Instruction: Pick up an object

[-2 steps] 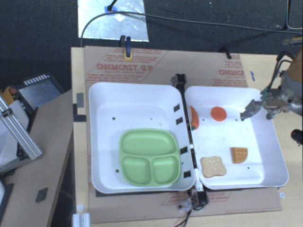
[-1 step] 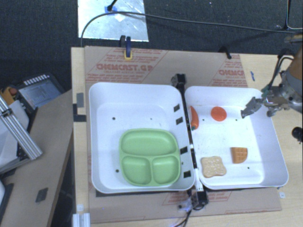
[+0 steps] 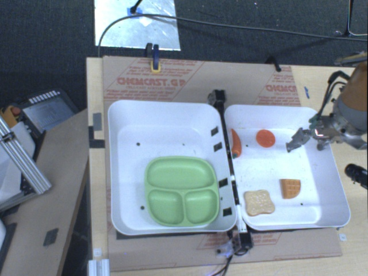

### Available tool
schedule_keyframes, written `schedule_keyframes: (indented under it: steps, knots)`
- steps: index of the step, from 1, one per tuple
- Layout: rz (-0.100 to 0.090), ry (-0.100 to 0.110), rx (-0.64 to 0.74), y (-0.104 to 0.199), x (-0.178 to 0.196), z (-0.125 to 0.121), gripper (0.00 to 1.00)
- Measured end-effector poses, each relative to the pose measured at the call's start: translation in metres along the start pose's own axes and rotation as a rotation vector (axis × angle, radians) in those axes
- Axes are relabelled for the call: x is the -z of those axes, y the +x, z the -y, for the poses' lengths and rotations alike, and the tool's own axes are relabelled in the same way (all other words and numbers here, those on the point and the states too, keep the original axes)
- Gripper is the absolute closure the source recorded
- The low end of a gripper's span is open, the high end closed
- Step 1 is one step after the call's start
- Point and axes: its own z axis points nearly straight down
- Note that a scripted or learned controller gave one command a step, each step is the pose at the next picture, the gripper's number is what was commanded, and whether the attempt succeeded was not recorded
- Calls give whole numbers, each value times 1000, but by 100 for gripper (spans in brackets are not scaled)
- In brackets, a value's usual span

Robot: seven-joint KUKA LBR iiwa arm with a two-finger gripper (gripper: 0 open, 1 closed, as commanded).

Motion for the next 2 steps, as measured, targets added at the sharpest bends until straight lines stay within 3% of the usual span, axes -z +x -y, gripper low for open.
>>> schedule_keyframes:
  steps: [2]
  knots:
    - [0, 0, 0, -1, -91, 3, 0]
